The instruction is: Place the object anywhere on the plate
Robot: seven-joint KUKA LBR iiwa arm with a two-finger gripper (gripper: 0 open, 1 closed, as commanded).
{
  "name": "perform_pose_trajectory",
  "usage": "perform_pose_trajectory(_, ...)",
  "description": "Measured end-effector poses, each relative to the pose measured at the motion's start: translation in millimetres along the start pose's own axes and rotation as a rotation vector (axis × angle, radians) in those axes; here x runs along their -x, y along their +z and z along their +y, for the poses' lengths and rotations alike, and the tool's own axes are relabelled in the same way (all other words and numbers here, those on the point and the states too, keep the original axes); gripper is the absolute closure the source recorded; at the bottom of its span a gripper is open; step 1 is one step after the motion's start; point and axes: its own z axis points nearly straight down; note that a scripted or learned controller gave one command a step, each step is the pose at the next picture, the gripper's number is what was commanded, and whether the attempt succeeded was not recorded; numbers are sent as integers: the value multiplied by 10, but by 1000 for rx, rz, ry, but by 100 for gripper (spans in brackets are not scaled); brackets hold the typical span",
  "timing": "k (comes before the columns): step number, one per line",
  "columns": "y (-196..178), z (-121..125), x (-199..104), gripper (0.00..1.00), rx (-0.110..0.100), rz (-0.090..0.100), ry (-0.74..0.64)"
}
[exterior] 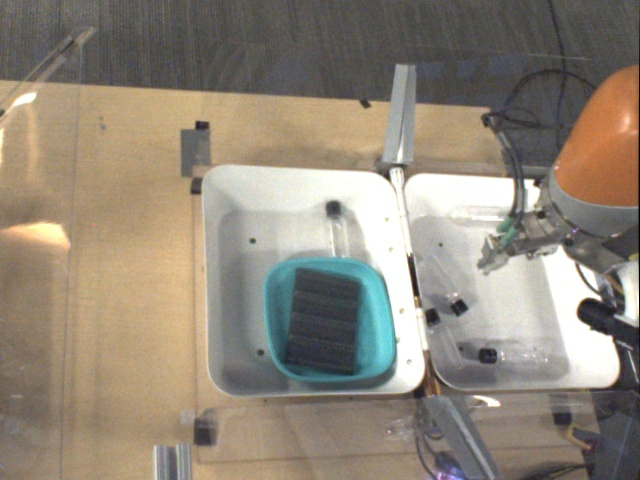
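Hardware (pixel 455 443), blurred, at the bottom edge of the frame, below the seam between the two bins. Just above, teal plate (pixel 275 313) in the lower half of the left bin (pixel 225 268); dark ridged block (pixel 323 320) lying flat on it, wholly inside the rim, long side running up-frame. Lower right: capped clear tube (pixel 505 353) lying across the floor of the right bin (pixel 590 373), with two small black pieces (pixel 445 311) up-left of it, near the divider. Mid right: gripper (pixel 497 253) over the right bin, well apart from plate and block; open or closed, impossible to tell. Arm (pixel 600 158), grey with orange band, at the right edge. Further up, second clear tube (pixel 338 230) in the left bin, black cap at its far end, just beyond the plate's rim. Farthest: wooden bench (pixel 100 268), grey post (pixel 400 118), dark carpet (pixel 250 18) across the top.
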Motion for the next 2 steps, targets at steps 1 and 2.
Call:
perform_pose_trajectory(1, 762, 76, -158, 100, -2, 1, -199)
perform_pose_trajectory(2, 765, 512, -755, 100, 0, 2, -242)
